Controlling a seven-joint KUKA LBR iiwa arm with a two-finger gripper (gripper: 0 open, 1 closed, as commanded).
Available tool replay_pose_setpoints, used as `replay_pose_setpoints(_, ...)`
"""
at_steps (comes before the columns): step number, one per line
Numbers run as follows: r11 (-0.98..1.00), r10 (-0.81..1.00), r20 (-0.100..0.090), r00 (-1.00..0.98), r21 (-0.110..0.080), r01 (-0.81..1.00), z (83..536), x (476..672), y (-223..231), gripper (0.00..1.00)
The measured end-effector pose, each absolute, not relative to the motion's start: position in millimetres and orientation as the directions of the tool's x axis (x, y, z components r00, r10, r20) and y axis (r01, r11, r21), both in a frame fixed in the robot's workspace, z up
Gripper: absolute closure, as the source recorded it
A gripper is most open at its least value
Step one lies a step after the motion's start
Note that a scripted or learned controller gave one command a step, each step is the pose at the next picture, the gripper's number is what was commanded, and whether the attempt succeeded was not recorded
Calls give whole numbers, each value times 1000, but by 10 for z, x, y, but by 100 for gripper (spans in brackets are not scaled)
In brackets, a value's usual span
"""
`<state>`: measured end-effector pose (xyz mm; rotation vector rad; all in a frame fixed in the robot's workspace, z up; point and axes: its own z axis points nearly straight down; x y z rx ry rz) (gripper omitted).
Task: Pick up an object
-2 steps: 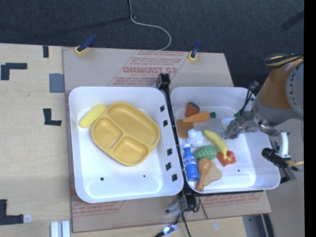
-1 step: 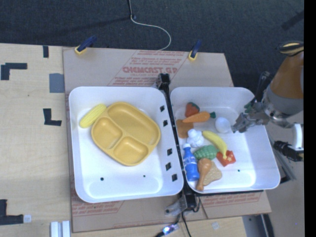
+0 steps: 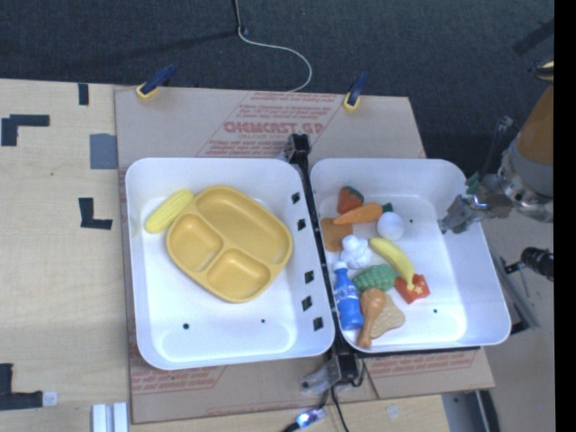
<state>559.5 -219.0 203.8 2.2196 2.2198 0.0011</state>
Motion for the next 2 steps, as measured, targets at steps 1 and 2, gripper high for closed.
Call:
replay_pose_setpoints(1, 1, 1000, -1, -1, 1, 1000, 2255, 5601, -2187, 100)
replay_pose_setpoints(2, 5, 1000, 1, -5, -1, 1000, 2168, 5662, -1724, 100)
